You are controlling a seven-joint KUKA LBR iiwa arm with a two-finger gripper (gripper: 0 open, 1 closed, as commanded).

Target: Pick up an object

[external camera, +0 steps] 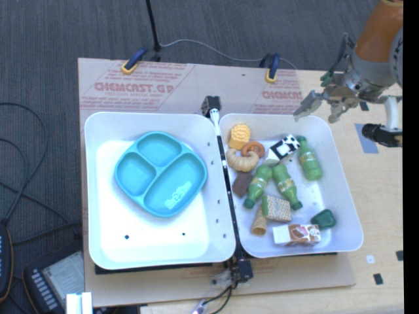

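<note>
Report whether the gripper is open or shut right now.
Open. The gripper hangs above the right bin's far rim with its fingers splayed apart and nothing between them.

- Corn cob (pixel 239 135), yellow, at the right bin's far left corner.
- Pretzel (pixel 253 150) and croissant (pixel 241 162) just beneath it, touching.
- Black-and-white carton (pixel 284 147) near the far edge.
- Three green bottles (pixel 309 161) (pixel 285 185) (pixel 257 186) lying across the middle.
- Waffle cone (pixel 259 224), cracker (pixel 277 207), and a red-white carton (pixel 296 234) along the near edge.
</note>
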